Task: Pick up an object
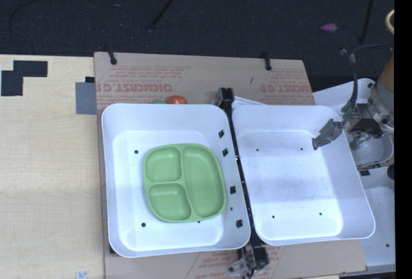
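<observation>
Nearest the camera, a black clamp (250,261) sat at the front edge of a cardboard sheet (193,81) that lay under both bins on the pale wooden bench (45,174). The left bin (122,232) and the right bin (290,207) stood side by side on the sheet, their inner rims touching along a dark joint. A green plate (185,182) with three compartments lay flat near the middle of the left bin, turned slightly askew and clear of the walls. Farther back and to the right, the gripper (325,134) hung over the right bin's far right corner, pointing down and toward the left, well apart from the plate. Nothing showed in its grasp, and whether it was spread or closed could not be told. The arm (380,110) reached in behind it from the right, over the bin's rim. Behind the left bin's far rim, a small orange thing (176,100) rested on the cardboard, partly hidden by the rim. Black shapes (26,75) and a grey patch (84,97) marked the bench to the left. Beyond the bench lay a dark floor (225,7) with cables and a small purple scrap (329,28).
</observation>
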Controlling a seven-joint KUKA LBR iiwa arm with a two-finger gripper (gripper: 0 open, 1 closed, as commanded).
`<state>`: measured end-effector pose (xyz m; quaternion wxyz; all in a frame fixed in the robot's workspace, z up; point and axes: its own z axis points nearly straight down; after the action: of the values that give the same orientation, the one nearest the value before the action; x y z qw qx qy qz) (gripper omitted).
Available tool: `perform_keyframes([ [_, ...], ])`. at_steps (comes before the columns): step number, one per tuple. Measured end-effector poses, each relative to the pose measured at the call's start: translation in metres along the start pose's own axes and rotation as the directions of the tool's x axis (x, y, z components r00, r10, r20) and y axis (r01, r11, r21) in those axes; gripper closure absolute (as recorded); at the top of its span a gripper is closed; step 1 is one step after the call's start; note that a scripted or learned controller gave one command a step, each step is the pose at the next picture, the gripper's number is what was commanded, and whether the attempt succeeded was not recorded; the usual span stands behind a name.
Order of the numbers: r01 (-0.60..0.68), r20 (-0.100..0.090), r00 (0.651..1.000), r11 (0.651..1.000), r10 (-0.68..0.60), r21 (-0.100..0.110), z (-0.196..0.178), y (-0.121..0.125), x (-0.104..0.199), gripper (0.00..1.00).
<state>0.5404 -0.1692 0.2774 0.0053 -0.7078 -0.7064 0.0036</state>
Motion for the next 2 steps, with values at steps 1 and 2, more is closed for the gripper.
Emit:
perform_keyframes([
  [1, 0.002, 0.002, 1.0, 1.0, -0.002, -0.01, -0.006, 0.002, 0.0, 0.0],
  [2, 0.001, 0.001, 1.0, 1.0, -0.001, -0.006, 0.039, 0.003, -0.004, 0.0],
])
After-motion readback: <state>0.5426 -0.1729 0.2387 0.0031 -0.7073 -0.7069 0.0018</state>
